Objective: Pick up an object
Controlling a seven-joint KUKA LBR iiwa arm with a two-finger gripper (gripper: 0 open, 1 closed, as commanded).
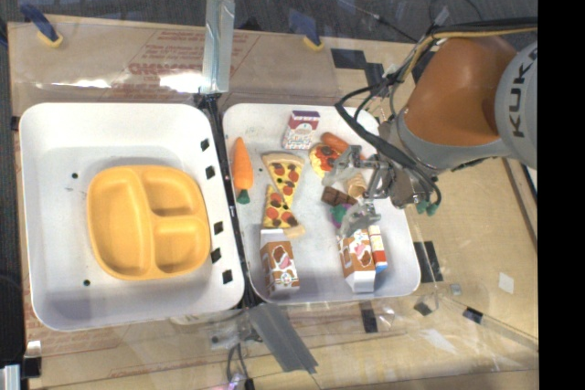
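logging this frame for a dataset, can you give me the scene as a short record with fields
left bin: holds a yellow divided plate
right bin: holds toy food
near left wall of right bin: carrot
middle: two pizza slices, one below the other
front row: two small cartons, left and right
back: another small carton
gripper: low over the right side of the right bin, among small toy items
held object: cannot tell

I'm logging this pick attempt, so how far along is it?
Done: the arm has reached the right bin, the gripper low among the toy food near the brown piece. In hand: nothing visibly between the fingers. Left: grasp and lift an item; carrot, pizza slices and cartons all lie in the bin.
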